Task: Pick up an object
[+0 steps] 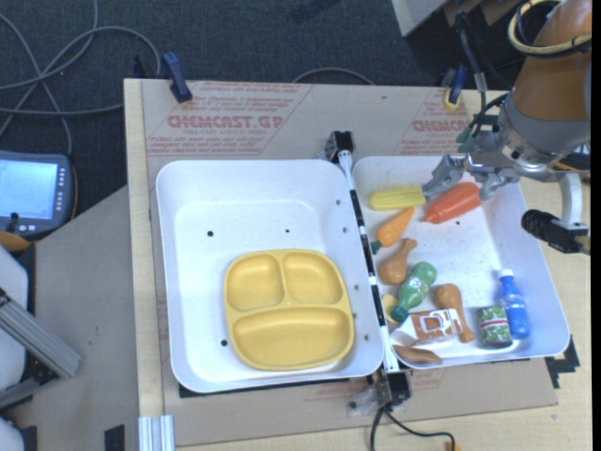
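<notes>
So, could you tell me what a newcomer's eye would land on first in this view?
Probably the yellow divided tray, lying alone in the left bin. Next comes the crowd of toy food in the right bin, among them a corn cob, a green pepper and a blue bottle. At that bin's far end the gripper sits right over an orange-red carrot-like toy.

Gripper [462,188] low at right; fingers closed
</notes>
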